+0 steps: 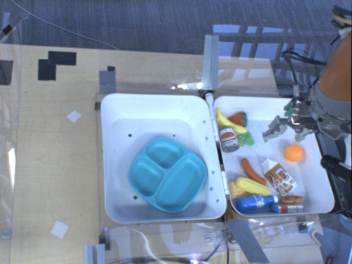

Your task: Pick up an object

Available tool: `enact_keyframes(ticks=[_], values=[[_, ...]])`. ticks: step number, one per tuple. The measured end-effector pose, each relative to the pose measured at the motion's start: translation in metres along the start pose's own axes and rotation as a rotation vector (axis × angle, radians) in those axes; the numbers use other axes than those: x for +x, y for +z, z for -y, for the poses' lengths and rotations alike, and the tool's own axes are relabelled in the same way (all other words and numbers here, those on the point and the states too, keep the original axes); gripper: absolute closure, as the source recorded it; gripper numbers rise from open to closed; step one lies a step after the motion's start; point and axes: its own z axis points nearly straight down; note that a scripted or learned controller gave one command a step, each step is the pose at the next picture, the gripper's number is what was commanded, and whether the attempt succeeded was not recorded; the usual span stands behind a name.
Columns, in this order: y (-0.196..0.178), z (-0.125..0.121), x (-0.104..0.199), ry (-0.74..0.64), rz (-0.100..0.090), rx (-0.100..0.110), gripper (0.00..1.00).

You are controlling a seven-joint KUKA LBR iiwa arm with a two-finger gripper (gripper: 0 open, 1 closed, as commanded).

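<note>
Nearest you, a blue bottle lies at the right bin's lower edge; your orange ball sits mid-right, just below the gripper, whose fingers look spread, grasping nothing

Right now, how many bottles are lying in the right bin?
1: a blue bottle lies on its side along the right bin's near edge, beside the corn. Another could be hidden under the pile.

A blue divided plate lies in the left bin. Black tape marks sit on the wooden bench.
</note>
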Motion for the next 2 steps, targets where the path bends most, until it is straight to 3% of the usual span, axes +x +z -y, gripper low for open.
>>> enact_keyframes(ticks=[1, 2], values=[[0.136, 0.041, 0.006, 0.047, -0.001, 0.003, 0.00], [0.181, -0.031, 0.001, 0.093, 0.000, -0.009, 0.00]])
